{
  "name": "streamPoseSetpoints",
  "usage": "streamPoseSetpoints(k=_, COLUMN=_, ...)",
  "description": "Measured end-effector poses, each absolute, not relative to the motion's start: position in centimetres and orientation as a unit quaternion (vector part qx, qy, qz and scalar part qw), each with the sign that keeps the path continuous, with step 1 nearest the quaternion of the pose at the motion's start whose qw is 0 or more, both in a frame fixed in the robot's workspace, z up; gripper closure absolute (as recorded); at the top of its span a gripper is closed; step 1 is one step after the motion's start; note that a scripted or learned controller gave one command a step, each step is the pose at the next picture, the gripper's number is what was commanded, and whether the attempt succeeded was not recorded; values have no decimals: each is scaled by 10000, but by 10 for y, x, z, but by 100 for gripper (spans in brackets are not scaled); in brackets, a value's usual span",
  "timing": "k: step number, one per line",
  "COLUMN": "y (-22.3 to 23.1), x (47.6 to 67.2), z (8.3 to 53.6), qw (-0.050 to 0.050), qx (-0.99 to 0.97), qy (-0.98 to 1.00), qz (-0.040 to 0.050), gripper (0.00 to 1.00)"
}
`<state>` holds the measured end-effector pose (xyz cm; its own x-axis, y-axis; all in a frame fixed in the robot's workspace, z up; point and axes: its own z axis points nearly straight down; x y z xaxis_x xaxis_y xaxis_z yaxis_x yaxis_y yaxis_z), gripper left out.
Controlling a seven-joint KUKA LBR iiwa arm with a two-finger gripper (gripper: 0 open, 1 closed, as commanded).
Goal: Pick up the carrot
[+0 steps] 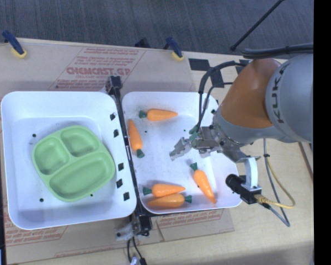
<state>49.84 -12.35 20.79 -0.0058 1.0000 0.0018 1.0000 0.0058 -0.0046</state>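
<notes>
Gripper (pixel 179 149) fingers spread, holding nothing, above right bin (pixel 171 100); nearest carrot (pixel 203 184) lies just right and nearer, long axis diagonal, leaves toward gripper

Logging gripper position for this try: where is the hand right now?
The hand hangs over the middle of the right bin, pointing left, between the upright carrot by the divider and the slanted carrot near the bin's right corner.
</notes>
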Motion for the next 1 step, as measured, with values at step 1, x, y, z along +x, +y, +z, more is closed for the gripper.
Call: streamPoseSetpoints(k=1, y=-195, x=478, z=91, qw=17, qx=-7049, qy=-7093, qz=11, gripper=0)
